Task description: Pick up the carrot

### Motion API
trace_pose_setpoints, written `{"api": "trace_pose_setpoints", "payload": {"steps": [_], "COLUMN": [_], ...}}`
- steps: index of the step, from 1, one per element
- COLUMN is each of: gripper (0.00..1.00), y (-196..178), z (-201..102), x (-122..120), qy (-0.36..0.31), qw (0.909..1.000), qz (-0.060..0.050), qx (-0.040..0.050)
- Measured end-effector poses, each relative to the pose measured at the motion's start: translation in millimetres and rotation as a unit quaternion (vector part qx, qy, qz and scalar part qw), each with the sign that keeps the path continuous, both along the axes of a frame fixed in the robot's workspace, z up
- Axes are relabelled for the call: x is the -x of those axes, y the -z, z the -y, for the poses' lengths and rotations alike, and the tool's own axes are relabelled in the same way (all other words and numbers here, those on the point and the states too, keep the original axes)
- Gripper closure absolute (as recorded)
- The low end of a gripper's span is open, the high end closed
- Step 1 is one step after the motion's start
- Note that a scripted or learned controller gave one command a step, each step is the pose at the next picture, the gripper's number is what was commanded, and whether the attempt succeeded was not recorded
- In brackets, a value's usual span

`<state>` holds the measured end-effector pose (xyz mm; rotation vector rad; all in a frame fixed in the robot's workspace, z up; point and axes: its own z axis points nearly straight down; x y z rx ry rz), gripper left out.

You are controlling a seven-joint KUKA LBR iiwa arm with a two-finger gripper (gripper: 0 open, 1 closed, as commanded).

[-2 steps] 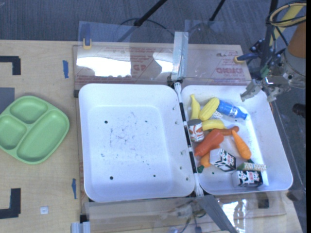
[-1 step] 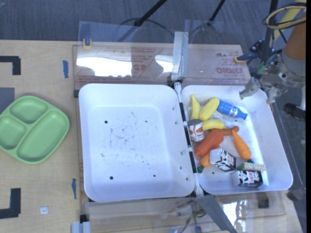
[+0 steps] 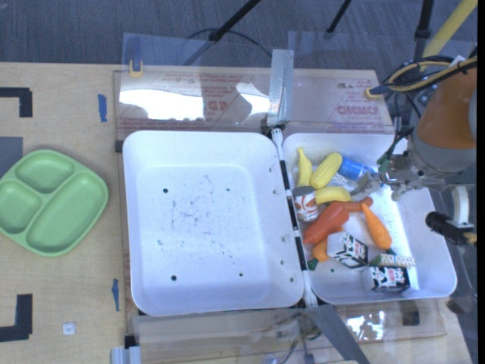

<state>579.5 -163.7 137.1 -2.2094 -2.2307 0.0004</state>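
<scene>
1. The counter [image 3: 61,309] is pale wood; it carries two shallow white bins side by side and, at its left, a green divided plate [image 3: 50,202].
2. The left bin [image 3: 204,203] is the bigger white expanse; its floor shows only faint scuffs and a few dark dots.
3. The right bin [image 3: 436,268] holds a crowded heap against its left wall.
4. The arm [image 3: 447,127], grey with an orange band, reaches in from the right over the far part of the right bin.
5. The claw [image 3: 379,182] hangs above the heap's far right side; it looks narrow, perhaps closed on nothing, though the view is too coarse to be sure.
6. The carrot [image 3: 377,227] lies on the bin floor just near of the claw, slanting toward the near right; beside it sits a larger orange-red pepper [image 3: 327,222].
7. Yellow bananas [image 3: 324,171] lie far of these; a black-and-white carton [image 3: 390,277] rests nearest.
</scene>
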Motion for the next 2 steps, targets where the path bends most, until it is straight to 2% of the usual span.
{"api": "trace_pose_setpoints", "payload": {"steps": [1,2], "gripper": [0.00,0.00], "y": [-0.1,50.3], "z": [0.3,2.0], "x": [0.0,32.3], "qy": [0.000,-0.037], "qw": [1.0000,0.9993], "qz": [0.000,0.003], "qx": [0.0001,0.0007]}}
